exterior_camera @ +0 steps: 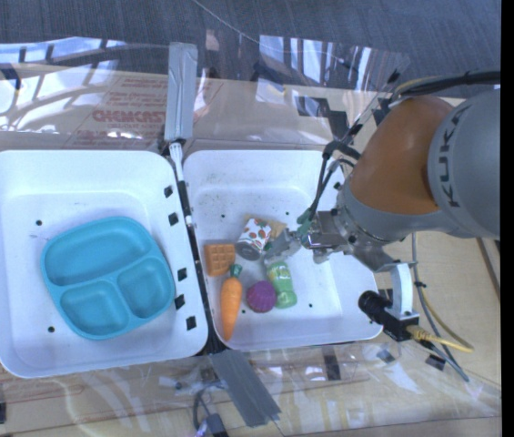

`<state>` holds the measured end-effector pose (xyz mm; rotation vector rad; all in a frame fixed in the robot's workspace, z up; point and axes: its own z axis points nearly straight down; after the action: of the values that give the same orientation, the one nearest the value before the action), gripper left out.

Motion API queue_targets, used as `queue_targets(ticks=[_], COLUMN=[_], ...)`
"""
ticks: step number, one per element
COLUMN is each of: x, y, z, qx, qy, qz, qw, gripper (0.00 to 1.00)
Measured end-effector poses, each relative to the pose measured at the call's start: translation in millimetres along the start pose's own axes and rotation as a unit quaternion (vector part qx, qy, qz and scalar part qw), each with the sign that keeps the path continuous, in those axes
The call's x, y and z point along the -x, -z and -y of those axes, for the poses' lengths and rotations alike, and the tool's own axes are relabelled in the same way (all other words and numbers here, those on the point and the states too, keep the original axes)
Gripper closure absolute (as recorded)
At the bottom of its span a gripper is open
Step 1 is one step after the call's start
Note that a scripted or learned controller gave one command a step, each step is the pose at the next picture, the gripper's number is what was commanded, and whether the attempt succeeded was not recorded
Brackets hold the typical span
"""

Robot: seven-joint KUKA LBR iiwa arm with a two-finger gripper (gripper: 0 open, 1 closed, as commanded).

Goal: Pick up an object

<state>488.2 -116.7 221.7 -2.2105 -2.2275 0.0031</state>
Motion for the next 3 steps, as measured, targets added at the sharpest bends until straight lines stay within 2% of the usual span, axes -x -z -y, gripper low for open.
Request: queue_targets(ticks=[1,2,3], x=[-3,-2,-1], y=[-104,-121,-113], z=[-99,-80,-79], qx=[-0.002,0.01,0.007], qy=[0.0,0.001,0.003], qz=[0.0,0.001,0.001], qw=[1.0,1.0,1.0], gripper=[0.0,0.0,1.0])
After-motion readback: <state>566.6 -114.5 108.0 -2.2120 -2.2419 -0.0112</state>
